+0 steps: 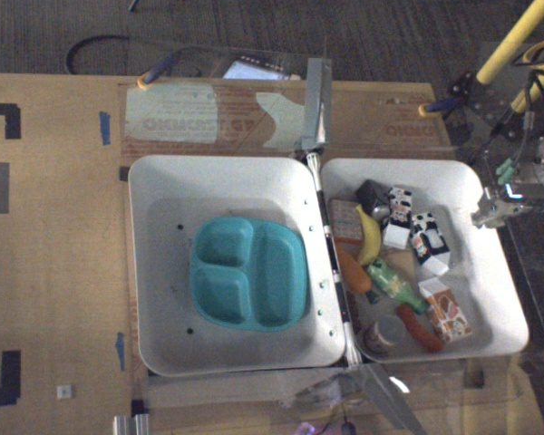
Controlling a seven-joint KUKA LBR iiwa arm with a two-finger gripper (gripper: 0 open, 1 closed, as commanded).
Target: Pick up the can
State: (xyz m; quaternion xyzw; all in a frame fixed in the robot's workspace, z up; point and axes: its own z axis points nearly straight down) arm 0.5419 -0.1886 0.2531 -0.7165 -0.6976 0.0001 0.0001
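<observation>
- Where the two white bins sit side by side on the counter (54,270), the left bin (154,188) carries a teal divided plate (250,274) lying flat near its middle.
- The right bin (499,279) is crowded: a yellow banana (371,235) lies lengthwise near the left wall, with a flat brownish packet (345,220) just beside it.
- Two black-and-white cartons (399,216) and (429,241) stand close together right of the banana, and a small dark object (372,194) lies above them toward the far wall.
- An orange carrot-shaped piece (353,270) lies along the divider, touching a green bottle (395,287) that slants toward the near right.
- A red sausage-shaped item (420,328) and a patterned red-and-white carton (449,310) rest near the front of the right bin.
- The can (382,335) stands in the near-left corner of the right bin, its greyish top facing up; the green bottle is just above it and the red item just beside it on the right, so both crowd it.
- The pincer (495,208) shows at the right edge of the right bin, above its rim, and nothing is seen between its fingers; how far they are spread cannot be told at this size.
- The can lies well apart from the pincer, down and to the left of it, with the cartons and the bottle between them.
</observation>
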